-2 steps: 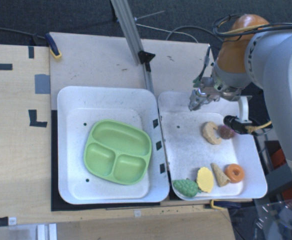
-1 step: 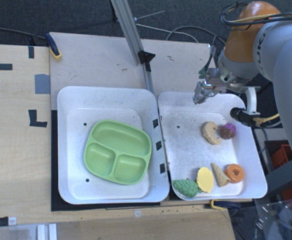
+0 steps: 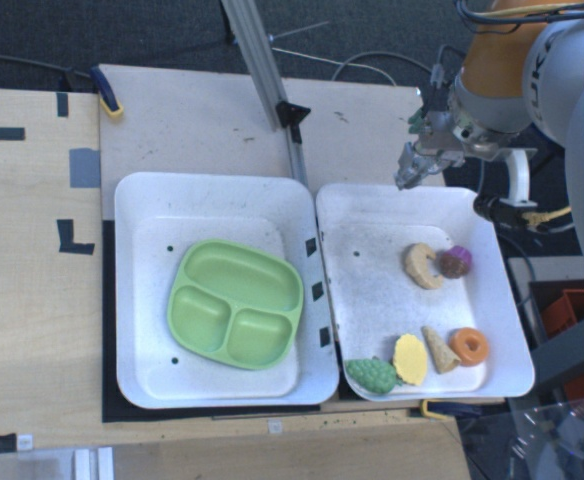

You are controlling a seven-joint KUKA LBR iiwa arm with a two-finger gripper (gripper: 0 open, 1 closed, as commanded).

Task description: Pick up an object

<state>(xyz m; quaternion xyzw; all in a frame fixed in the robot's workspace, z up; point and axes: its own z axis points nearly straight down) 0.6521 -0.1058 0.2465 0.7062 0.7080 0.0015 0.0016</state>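
Gripper [image 3: 409, 176] above right bin's [image 3: 492, 230] far rim, touching nothing; finger spread unclear

Two shallow white bins [image 3: 132, 268] [image 3: 502, 298], one green three-compartment plastic tray [image 3: 235, 304], and six small toy food pieces [image 3: 424, 266] [image 3: 455, 261] [image 3: 469, 346] [image 3: 439, 349] [image 3: 409, 358] [image 3: 372, 375].

bench surroundings, seen from above

a slanted metal rail [image 3: 262, 58] crosses the pale board [image 3: 182, 118] behind the bins; a blue-and-yellow clamp [image 3: 106, 92] sits at its left corner, with dark tape marks [image 3: 69, 236] on the wooden table [image 3: 22, 298] to the left.
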